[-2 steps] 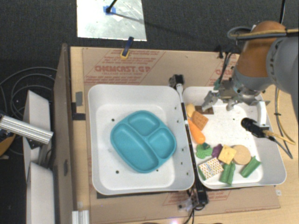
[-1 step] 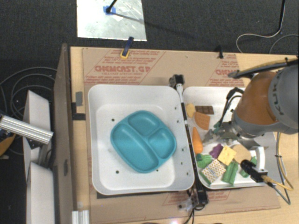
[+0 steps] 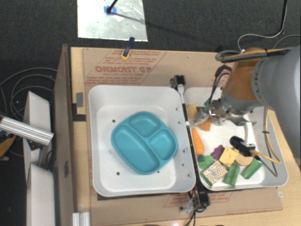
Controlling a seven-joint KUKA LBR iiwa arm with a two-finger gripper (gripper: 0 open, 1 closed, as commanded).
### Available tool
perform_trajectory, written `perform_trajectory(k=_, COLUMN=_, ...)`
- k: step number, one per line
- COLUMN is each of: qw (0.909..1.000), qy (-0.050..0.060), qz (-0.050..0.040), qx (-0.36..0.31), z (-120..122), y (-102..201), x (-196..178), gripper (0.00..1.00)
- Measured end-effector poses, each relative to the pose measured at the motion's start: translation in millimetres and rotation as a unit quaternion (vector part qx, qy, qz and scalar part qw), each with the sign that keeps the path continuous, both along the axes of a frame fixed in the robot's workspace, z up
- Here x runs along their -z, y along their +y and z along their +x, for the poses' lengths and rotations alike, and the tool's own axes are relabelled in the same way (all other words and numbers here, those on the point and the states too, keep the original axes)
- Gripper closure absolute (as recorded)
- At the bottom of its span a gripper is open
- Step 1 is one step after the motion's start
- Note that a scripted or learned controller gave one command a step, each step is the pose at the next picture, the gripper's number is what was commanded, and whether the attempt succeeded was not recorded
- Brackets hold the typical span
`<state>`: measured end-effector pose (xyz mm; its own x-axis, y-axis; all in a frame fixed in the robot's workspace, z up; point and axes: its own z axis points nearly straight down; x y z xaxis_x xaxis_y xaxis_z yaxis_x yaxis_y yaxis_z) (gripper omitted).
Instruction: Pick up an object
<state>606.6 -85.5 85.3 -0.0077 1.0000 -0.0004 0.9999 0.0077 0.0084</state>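
Red print reading "CHEMCAST GP" runs across the brown cardboard sheet on the tabletop, far from the jaws.

My bench wears a brown cardboard sheet printed in red. Beyond its far edge I see dark carpet, where a shiny square plate lies. Off the left edge, black cables coil beside a white block and a metal bar.
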Motion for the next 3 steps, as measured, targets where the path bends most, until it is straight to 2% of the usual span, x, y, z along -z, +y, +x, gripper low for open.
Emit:
perform_trajectory(k=1, qw=1.0, qy=0.002, qz=0.0001, qx=0.002, z=-2, y=-2, x=-10, gripper=1.0)
perform_trajectory(k=2, qw=1.0, qy=0.002, qz=0.0002, qx=0.002, z=-3, y=-2, x=-10, gripper=0.0)
perform_trajectory(k=3, qw=1.0, qy=0.001, qz=-0.0005, qx=0.001, z=48, y=-5, x=0, gripper=0.0)
